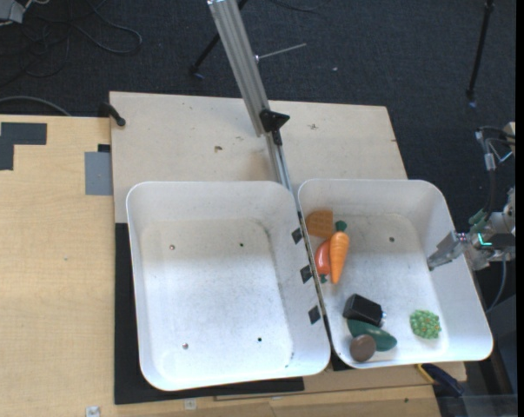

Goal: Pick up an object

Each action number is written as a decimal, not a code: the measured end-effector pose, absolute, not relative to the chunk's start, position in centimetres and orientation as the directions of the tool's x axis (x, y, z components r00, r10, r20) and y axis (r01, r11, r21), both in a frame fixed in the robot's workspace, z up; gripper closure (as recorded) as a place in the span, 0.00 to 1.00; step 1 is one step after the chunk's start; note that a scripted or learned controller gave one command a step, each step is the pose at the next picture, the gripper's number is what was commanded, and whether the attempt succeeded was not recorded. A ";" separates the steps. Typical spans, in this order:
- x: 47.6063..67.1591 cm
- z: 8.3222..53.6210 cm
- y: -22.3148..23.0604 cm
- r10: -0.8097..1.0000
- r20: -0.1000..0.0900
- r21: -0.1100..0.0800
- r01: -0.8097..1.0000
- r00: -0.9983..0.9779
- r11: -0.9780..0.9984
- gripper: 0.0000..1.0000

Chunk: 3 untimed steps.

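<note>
We note the carrot [339, 255] lying near-vertical in frame, green top uppermost, in the right bin [435, 198]; fingers [441, 254] at right rim, state unclear.

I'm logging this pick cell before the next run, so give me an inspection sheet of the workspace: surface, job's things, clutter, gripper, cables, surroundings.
Surface: pale bench board bearing two shallow white bins, left bin and right bin.
Job's things: all in the right bin: orange carrot with green top, tan block, red piece beside the carrot, black box, dark green flat piece, brown round lump, bumpy green ball.
Clutter: nothing seen.
Gripper: gripper at the right bin's right rim, holding nothing visible; finger state unclear.
Cables: dark cables on the floor, upper left.
Surroundings: dark carpet, light wooden table at left, slanted metal rail.
</note>
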State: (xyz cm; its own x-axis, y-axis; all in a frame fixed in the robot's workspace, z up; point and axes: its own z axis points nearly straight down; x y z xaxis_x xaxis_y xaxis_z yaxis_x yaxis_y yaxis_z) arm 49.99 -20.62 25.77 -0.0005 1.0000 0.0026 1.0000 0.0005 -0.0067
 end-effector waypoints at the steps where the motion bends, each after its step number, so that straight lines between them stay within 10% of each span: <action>1: 50.1 26.0 -20.7 1.000 0.001 -0.002 1.000 0.001 -0.001 0.00; 3: 49.1 16.8 -19.4 1.000 0.003 -0.007 1.000 0.001 -0.001 0.00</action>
